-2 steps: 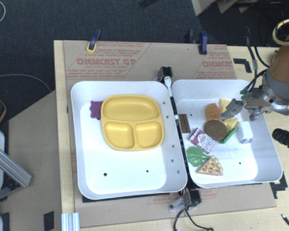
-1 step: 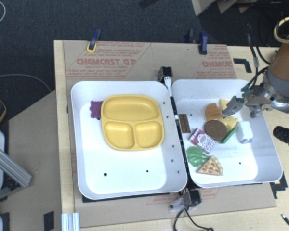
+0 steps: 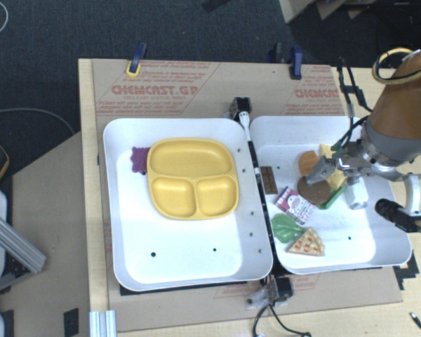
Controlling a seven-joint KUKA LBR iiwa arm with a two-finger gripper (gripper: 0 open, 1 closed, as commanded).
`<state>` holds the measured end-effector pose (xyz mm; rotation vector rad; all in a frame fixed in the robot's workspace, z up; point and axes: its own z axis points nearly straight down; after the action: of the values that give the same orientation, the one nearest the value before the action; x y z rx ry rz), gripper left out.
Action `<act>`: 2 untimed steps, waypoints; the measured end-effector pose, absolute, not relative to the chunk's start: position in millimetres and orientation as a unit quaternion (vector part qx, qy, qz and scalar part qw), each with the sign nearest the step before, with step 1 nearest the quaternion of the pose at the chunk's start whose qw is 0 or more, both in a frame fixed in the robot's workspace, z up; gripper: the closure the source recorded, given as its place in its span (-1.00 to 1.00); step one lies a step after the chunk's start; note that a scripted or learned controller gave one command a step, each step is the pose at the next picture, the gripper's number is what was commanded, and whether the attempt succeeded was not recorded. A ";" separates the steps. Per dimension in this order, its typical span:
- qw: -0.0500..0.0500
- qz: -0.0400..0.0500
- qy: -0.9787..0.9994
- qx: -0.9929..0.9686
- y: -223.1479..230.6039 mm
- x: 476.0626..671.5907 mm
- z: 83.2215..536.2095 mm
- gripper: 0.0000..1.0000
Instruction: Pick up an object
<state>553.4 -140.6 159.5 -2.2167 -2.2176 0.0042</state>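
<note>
- Objects for you to choose from begin with a purple piece [image 3: 139,159], touching the left edge of the yellow divided plate [image 3: 193,176] in the left bin [image 3: 189,265].
- Right of the plate, across the divide in the right bin [image 3: 365,255], you see a brown block [image 3: 268,180] lying against the near wall.
- Further right of the plate lie a pink packet [image 3: 295,204], a green item [image 3: 286,226] and a pizza slice [image 3: 307,243], close together.
- Beyond those, a dark brown disc [image 3: 312,190] and an orange round piece [image 3: 308,162] sit on the far side from the plate.
- The gripper [image 3: 333,170] hangs over that disc, well right of the plate; you cannot tell whether it grasps anything or is released.
</note>
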 end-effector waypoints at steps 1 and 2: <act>0.003 0.001 -0.707 -0.707 -149.2 554.9 110.5 -1.00; -0.001 0.000 -0.707 -0.707 -149.3 556.4 85.5 -1.00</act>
<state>556.4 -149.3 85.5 -2.2229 -2.2219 -0.0015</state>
